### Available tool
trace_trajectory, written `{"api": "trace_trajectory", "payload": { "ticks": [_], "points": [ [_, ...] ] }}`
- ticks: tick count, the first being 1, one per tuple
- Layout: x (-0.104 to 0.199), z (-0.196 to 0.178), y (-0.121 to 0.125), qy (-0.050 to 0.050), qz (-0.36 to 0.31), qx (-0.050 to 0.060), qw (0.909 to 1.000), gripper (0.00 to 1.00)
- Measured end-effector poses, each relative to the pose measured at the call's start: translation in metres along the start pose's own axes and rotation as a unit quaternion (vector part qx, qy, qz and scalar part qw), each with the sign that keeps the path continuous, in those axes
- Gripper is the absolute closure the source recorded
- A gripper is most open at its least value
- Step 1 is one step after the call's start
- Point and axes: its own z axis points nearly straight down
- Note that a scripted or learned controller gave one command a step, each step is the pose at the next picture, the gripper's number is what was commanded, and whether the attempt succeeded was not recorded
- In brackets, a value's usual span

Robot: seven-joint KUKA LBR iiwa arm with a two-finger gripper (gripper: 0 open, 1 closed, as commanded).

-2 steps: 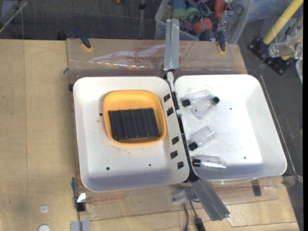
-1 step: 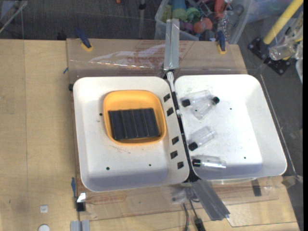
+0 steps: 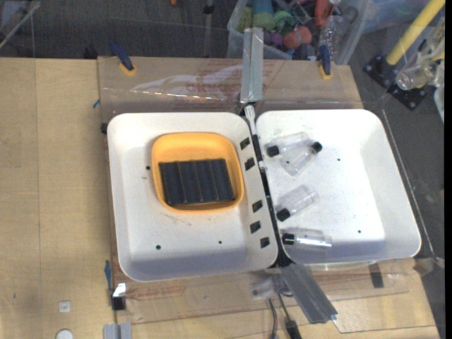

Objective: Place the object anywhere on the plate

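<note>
An orange square plate (image 3: pixel 198 142) sits in the left white bin (image 3: pixel 134 224). A black ribbed rectangular object (image 3: pixel 196 181) lies flat on the plate and covers most of its floor. In the right white bin (image 3: pixel 367 189) lie three clear vials with black caps: one at the back (image 3: pixel 293 148), one in the middle (image 3: pixel 296 202), and one against the front wall (image 3: pixel 308 239).
A ridge with black clips (image 3: pixel 254 189) divides the two bins. A metal bar (image 3: pixel 251 66) runs back from that ridge. A clear box of coloured toys (image 3: pixel 296 13) stands behind the bench. The bench's wooden top (image 3: pixel 49 189) stretches to the left.
</note>
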Motion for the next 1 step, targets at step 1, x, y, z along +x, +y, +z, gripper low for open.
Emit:
{"api": "trace_trajectory", "payload": {
  "ticks": [1],
  "points": [
    [0.0009, 0.0001, -0.0018, -0.001, -0.173, -0.001, 0.9850, 1.00]
  ]
}}
